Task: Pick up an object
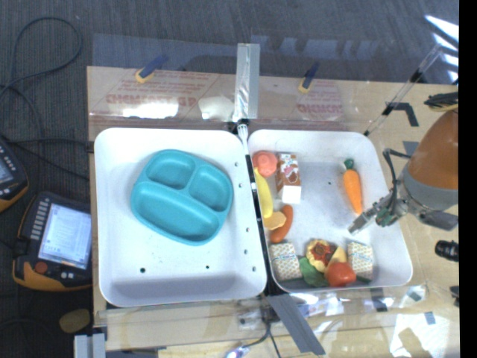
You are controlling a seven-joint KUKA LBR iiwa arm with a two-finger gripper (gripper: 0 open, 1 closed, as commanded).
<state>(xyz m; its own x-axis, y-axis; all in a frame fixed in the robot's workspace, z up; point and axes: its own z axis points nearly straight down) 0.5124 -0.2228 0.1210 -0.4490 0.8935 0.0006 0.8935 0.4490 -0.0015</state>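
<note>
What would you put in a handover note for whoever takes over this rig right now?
End effector: low over the right bin, near its right wall, just below the carrot; nothing seen between its fingers.
Things: the carrot lies alone in the right bin's upper right; other toy food sits along that bin's left wall and bottom edge, including a banana and a tomato. The left bin holds a blue divided plate.
Done: nothing picked up so far.
Left: grasp an object, likely the carrot, and lift it.

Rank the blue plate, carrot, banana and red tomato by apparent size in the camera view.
1. Blue plate, largest by far.
2. Banana and carrot: similar, too close to rank.
3. Red tomato, smallest.
</note>
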